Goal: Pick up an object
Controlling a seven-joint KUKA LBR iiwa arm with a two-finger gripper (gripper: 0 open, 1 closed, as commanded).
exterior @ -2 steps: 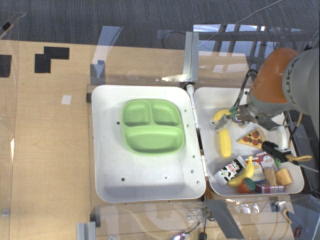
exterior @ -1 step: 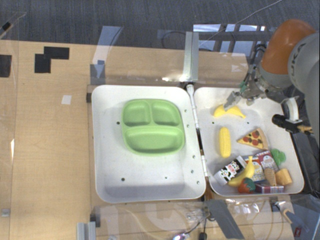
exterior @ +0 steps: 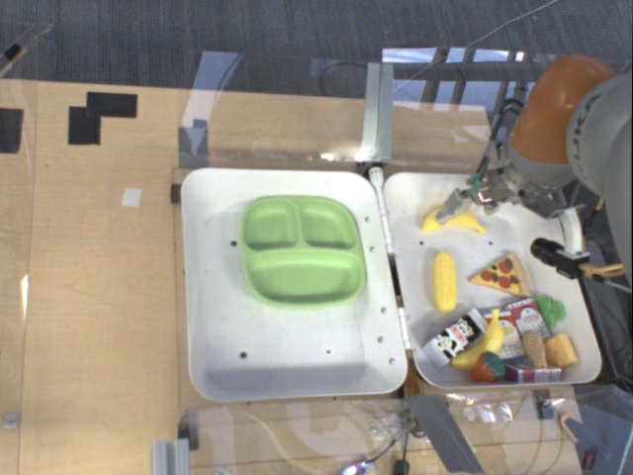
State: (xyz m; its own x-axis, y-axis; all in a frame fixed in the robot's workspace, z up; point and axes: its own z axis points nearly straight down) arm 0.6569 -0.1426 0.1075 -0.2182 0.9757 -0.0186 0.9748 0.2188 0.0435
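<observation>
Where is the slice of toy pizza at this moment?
The triangular toy pizza slice lies in the right white bin, right of the yellow corn cob and below the yellow banana near the gripper.

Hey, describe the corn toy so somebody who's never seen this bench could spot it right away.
Look at the right-hand white bin, the one crowded with toy food. Near its left wall, about halfway up, the corn cob lies alone, pointing up and down in the view. Unlike the curved banana above it and the flat pizza slice to its right, it is a straight, stubby yellow cylinder.
</observation>
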